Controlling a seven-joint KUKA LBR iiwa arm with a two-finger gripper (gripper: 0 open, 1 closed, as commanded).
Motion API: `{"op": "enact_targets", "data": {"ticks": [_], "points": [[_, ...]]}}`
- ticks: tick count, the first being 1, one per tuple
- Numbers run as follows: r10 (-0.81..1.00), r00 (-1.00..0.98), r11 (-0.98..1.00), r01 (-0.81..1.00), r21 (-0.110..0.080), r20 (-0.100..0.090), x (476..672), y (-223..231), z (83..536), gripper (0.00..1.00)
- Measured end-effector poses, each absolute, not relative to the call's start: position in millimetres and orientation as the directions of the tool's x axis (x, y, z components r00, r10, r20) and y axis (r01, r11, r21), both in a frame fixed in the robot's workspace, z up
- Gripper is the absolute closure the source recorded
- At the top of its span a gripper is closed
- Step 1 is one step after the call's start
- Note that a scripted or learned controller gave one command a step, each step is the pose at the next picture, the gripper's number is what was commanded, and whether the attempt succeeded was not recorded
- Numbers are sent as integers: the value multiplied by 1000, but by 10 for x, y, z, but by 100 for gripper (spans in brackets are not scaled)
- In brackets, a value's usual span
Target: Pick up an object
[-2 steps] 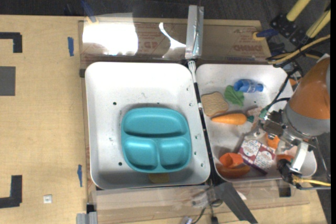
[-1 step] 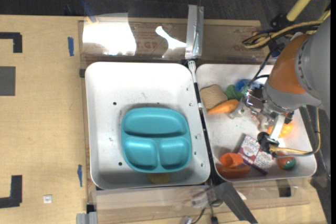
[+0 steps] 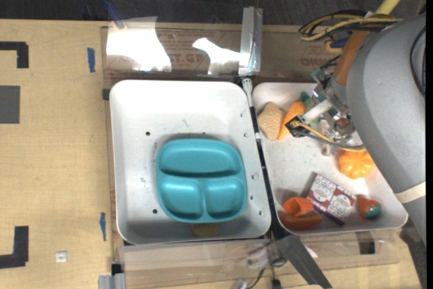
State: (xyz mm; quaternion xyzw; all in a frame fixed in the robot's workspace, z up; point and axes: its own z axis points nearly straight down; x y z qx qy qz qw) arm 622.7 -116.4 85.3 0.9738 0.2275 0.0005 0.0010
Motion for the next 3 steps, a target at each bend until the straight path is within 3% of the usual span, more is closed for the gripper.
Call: {"op": "enact_targets", "data": {"ticks": [1, 2, 3], "points": [[201, 980, -980, 201, 0, 0, 5780, -1278, 859, 0], [210, 977, -978, 209, 25, 41, 4944, -1471, 953, 0], [206, 978, -979, 206, 10, 22, 4887, -1452, 991, 100]]}}
